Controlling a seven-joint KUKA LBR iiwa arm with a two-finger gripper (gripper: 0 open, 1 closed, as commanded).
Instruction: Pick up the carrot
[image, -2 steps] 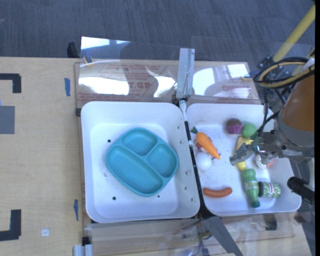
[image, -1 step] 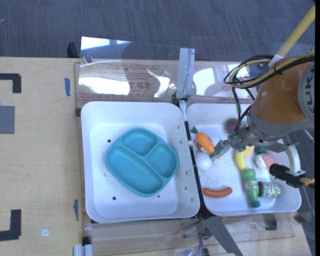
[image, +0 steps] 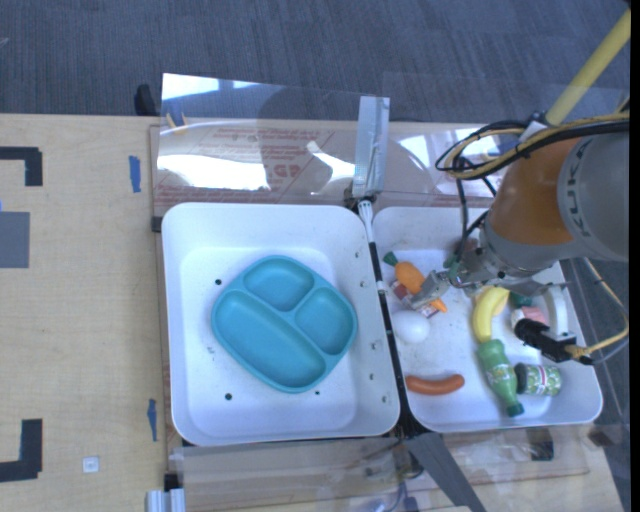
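Hovering beside small orange carrot (image: 408, 274), just right of it: two-finger gripper (image: 436, 296); jaws' state cannot tell.

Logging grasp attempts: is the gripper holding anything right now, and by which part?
Cannot be told. The gripper sits just beside the carrot, its fingertips too small to judge.

The scene was brightly and evenly lit from above, with soft, short shadows. Strong glare washed over the clear plastic sheet (image: 260, 140) behind the bins, hiding what lay under it. The left bin (image: 190, 250) was nearly blown out to white, its wall dim only along the near rim. Focus was moderate: small items in the right bin (image: 580, 405) looked soft and grainy.
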